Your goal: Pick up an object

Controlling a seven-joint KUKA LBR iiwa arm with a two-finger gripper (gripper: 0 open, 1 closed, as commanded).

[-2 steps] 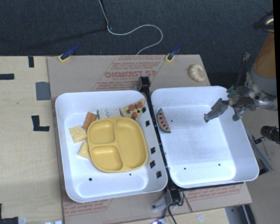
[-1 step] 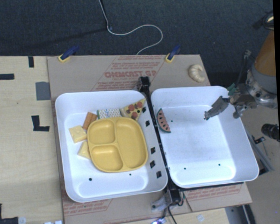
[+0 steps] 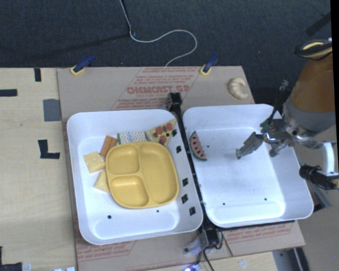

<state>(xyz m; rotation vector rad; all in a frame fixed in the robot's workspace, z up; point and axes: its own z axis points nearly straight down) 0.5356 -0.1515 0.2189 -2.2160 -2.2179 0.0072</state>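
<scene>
The left bin [image 3: 81,182] holds a yellow divided plate [image 3: 142,174] among small toy foods; a watermelon slice [image 3: 198,146] lies at the right bin's [image 3: 286,205] left wall — seemingly the nearest target; the gripper [image 3: 242,151] hovers empty to its right, fingers' spacing unclear — the approach step; next it must shift left and descend, the wall crowding it.

Cardboard-topped bench [image 3: 223,78] bears two white bins [image 3: 81,182], side by side.
</scene>
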